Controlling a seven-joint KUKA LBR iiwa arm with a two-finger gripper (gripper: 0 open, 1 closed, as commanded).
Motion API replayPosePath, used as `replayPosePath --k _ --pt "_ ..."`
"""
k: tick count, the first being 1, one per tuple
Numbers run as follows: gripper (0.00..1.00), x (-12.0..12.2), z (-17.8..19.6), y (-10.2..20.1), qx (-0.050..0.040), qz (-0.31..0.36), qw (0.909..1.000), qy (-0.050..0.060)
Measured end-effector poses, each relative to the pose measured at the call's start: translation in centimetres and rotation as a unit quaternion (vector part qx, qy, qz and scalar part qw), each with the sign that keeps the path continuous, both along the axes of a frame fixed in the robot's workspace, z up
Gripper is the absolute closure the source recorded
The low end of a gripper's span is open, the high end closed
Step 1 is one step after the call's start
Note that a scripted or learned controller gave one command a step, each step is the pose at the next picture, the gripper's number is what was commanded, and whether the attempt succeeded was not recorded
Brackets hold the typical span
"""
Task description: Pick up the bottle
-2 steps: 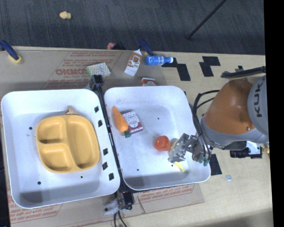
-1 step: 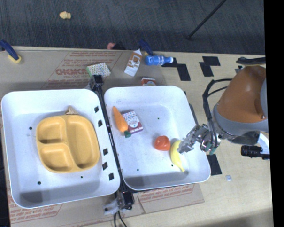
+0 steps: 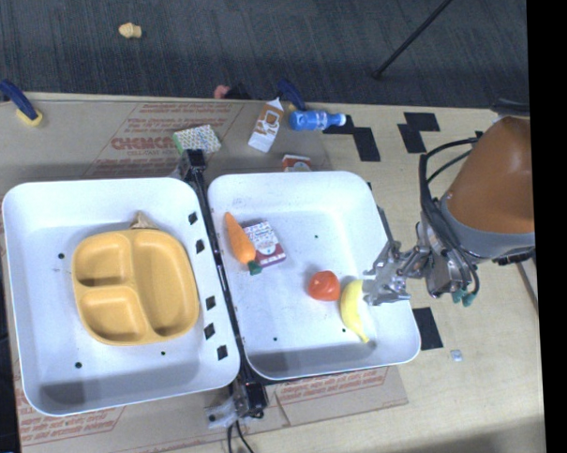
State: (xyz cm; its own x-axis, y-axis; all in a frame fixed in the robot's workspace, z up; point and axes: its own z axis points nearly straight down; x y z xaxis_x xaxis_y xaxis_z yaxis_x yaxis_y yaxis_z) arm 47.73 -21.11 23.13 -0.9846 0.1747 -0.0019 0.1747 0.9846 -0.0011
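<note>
Right, starting at the bottom of the frame: cardboard (image 3: 338, 397) pokes out from under the two bins, printed with red lettering too small to read down here. Above it sit the bins, both smooth white plastic with rounded corners. Lower left, the left bin (image 3: 37, 372) carries a yellow divided plate (image 3: 134, 285), three compartments, glossy and softly squared.

Moving right, the right bin (image 3: 299, 356) holds a curved yellow banana (image 3: 353, 310) near its lower right corner, with a round red-orange tomato (image 3: 324, 285) just beside it. And there's the gripper (image 3: 384, 280), a metallic, angular piece over the bin's right rim, just beside the banana's upper end; nothing can be seen between its fingers, and I cannot tell how far apart they stand. Behind it at the right edge, the arm (image 3: 493, 188) shows its wide orange band and looping black cables.

Further up in the right bin, a tapered orange carrot (image 3: 239, 239) lies beside a small flat packet (image 3: 265, 242) with red and white print, illegible.

Beyond the bins, the cardboard shows red block letters starting "CHEM". Up top sits a small patterned packet (image 3: 197, 138), a little carton (image 3: 267, 125), and the bottle (image 3: 315, 121), blue, lying on its side on the bench, outside both bins and well apart from the gripper.
</note>
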Motion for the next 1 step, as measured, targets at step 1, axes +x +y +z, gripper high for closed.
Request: replayPosePath --k 1 --pt "1.0 0.01 2.37 0.01 -0.0003 0.167 0.9859 0.0"
